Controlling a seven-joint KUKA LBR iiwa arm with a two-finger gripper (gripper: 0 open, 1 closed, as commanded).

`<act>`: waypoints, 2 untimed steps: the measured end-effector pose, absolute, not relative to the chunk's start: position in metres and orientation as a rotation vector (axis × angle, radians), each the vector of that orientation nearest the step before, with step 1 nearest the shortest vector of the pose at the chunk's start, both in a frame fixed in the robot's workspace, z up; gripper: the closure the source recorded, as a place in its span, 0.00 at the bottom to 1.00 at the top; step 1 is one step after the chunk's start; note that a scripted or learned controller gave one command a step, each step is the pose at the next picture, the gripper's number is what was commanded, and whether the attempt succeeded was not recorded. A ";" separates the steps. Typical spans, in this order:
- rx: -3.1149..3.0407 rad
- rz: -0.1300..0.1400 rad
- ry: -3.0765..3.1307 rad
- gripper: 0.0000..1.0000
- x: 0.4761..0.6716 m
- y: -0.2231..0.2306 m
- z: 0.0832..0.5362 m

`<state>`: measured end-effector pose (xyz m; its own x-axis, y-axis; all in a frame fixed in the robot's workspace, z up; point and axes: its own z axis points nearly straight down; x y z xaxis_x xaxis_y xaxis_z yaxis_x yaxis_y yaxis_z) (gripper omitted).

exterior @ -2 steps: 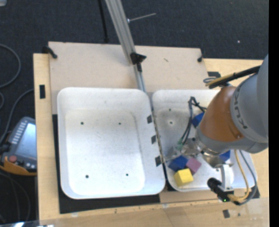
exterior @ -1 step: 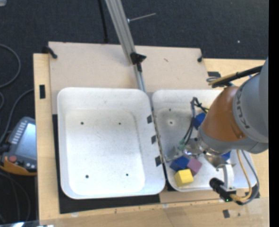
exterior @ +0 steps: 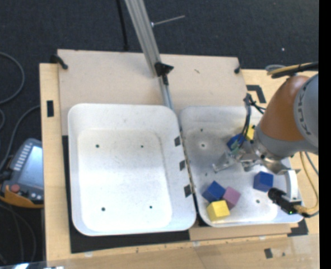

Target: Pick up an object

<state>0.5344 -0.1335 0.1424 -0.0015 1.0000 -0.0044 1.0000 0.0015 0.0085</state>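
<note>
Counter (exterior: pixel 126 72): tan board surface on dark carpet, carrying two shallow white bins side by side. Left bin (exterior: pixel 78 167): white, rounded corners, a few small dark dots on its floor. Right bin (exterior: pixel 201 128): same type, holds all the loose objects. Arm (exterior: pixel 285 119): grey with an orange band, comes in from the right and hangs over the right bin's far-right half, hiding part of its floor. Metal rail (exterior: pixel 143 29): aluminium extrusion running diagonally from top centre down to the gap between the bins. Claw (exterior: pixel 232 160): sits low over the middle of the right bin, metallic fingers pointing left; can't tell whether it is spread or closed, and nothing is visibly between the fingers. Candidate objects, all small foam-like blocks in the right bin: blue cube (exterior: pixel 214 191) near the front, touching the pink cube (exterior: pixel 231 195) on its right; yellow cube (exterior: pixel 218 209) just in front of both, near the bin's front wall; second blue cube (exterior: pixel 263 181) further right, just below the wrist, apart from the cluster. Small blue-and-yellow item (exterior: pixel 236 141) just behind the claw, partly hidden by the arm, type unclear. Handheld pendant (exterior: pixel 24 172): grey with orange edge, on the floor left of the counter among cables.
</note>
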 end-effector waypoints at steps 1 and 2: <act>2.216 0.000 2.224 0.00 0.562 -0.124 0.112; 2.220 0.004 2.216 0.00 0.508 -0.099 0.098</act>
